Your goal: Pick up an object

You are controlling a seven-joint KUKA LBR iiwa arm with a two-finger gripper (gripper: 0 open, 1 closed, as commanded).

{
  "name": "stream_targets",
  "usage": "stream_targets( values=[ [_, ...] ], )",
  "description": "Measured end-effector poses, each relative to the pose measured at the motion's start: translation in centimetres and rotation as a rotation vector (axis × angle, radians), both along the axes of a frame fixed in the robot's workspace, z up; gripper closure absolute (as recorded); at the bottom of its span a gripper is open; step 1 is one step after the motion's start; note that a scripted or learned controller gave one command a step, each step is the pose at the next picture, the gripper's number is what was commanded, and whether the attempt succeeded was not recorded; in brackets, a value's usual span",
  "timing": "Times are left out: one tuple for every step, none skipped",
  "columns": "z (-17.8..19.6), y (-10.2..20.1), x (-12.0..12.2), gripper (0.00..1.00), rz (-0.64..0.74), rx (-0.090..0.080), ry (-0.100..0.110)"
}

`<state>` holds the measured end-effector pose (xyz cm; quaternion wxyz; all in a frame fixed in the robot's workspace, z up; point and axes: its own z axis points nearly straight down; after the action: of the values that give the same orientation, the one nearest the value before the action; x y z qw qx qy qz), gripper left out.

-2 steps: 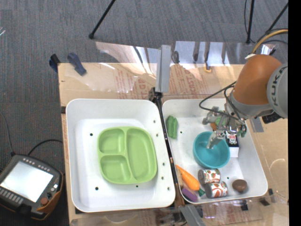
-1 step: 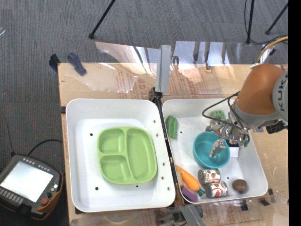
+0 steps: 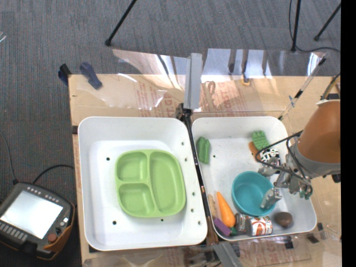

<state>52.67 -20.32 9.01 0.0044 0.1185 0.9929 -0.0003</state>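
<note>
The can (image 3: 255, 225) lies at the right bin's (image 3: 245, 128) near edge; I see my gripper (image 3: 271, 198) over the teal bowl's (image 3: 250, 192) rim, and whether it is spread I cannot tell.

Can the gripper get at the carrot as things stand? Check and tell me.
Probably yes. The carrot lies uncovered on the bin floor left of the teal bowl, and the gripper is just across that bowl. The can beside it leaves little room.

Left bin (image 3: 89, 149) and right bin (image 3: 233, 128): smooth white plastic, slight sheen. Green divided plate (image 3: 150, 182) matt plastic. Teal bowl (image 3: 249, 192) glossy plastic. Can (image 3: 254, 225) shiny metal. Bench top (image 3: 139, 96) cardboard-like under glossy clear film. Floor (image 3: 55, 26) rough grey carpet.
</note>
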Motion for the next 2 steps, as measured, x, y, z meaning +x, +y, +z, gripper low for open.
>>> stream_targets(
  values=[
    [-0.3, 5.0, 3.7, 0.0, -0.181, 0.005, 0.008],
    [-0.1, -1.0, 9.2, 0.0, -0.205, 0.002, 0.004]
  ],
)
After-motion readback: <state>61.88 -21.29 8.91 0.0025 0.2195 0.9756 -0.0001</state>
